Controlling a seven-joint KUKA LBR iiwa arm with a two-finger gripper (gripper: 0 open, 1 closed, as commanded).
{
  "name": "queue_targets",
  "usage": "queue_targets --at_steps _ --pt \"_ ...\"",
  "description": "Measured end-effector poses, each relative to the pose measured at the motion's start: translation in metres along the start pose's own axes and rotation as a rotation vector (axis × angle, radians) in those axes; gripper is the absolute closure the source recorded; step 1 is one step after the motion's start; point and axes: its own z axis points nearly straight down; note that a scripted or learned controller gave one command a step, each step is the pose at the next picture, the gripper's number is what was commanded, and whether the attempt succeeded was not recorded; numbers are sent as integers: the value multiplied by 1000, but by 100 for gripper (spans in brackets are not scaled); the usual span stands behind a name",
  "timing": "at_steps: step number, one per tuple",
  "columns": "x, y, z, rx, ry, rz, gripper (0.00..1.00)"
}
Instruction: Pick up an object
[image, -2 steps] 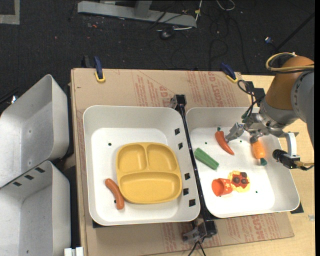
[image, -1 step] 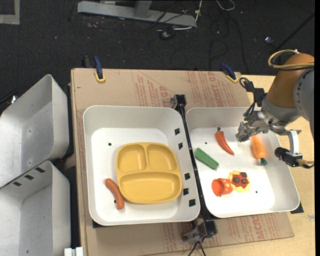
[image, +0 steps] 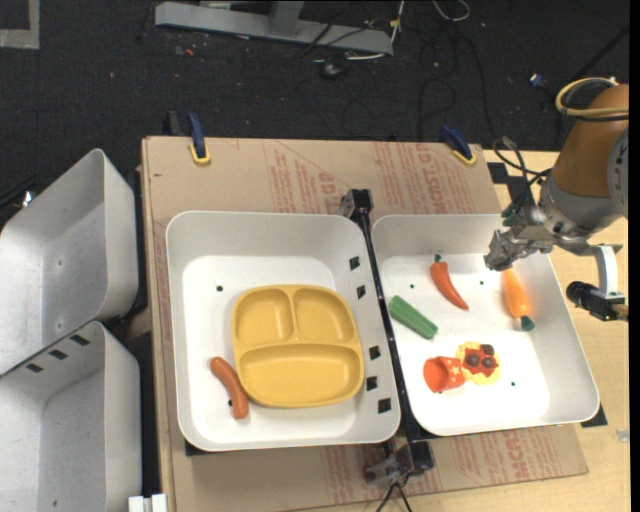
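Note:
The right bin (image: 570, 375) holds a red chili pepper (image: 449, 284), a green pickle (image: 412, 317), an orange carrot (image: 516, 296), a red pepper piece (image: 443, 373) and a yellow pizza slice with dark toppings (image: 480, 361). My gripper (image: 503, 251) hangs over the bin's upper right part, just above the carrot's top end, with nothing visible between its fingers. In the left bin (image: 190, 300) lies a yellow divided plate (image: 296, 345) with a reddish sausage (image: 230, 387) beside its lower left corner.
The grey arm with its orange band (image: 590, 150) comes in from the right, over the bench edge. A black divider (image: 375, 300) runs between the bins. Two white tubs (image: 60, 330) stand off the bench at the left. Cardboard (image: 300, 170) lies under both bins.

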Motion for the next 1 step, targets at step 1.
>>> queue_targets --at_steps 1 --pt "-3 6 -45 -2 -1 0 100"
